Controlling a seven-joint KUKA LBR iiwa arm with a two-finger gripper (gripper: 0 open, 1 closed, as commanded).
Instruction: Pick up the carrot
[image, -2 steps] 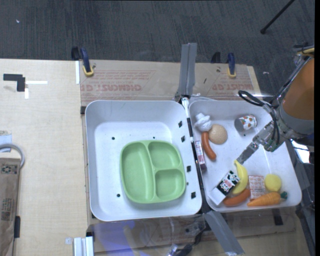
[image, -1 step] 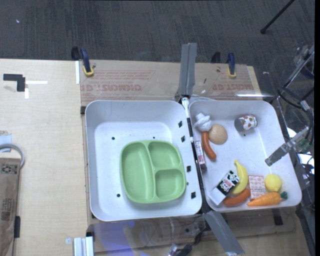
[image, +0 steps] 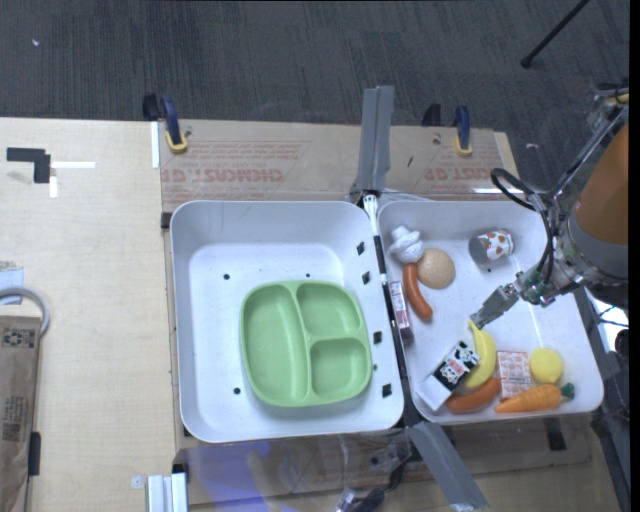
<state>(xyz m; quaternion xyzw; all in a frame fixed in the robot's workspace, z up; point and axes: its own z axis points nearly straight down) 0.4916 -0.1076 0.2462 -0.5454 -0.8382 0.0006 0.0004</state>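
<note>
The claw (image: 482, 318) hangs over the right bin (image: 590, 400), reaching in from the right edge; whether it is apart or together cannot be told from this view, and nothing is seen held in it. The carrot (image: 530, 399) lies below and slightly right of the claw, near the bin's lower wall, apart from the claw. Just below the claw sits a banana (image: 483, 358), with a black-and-white carton (image: 452, 368) to its lower left. A yellow lemon (image: 546, 366) rests below and right of the claw, just above the carrot. A round beige item (image: 436, 268) and a sausage (image: 416, 292) lie up and left of the claw. Far left of it, the left bin (image: 200, 330) holds a green divided tray (image: 305, 342)
</note>
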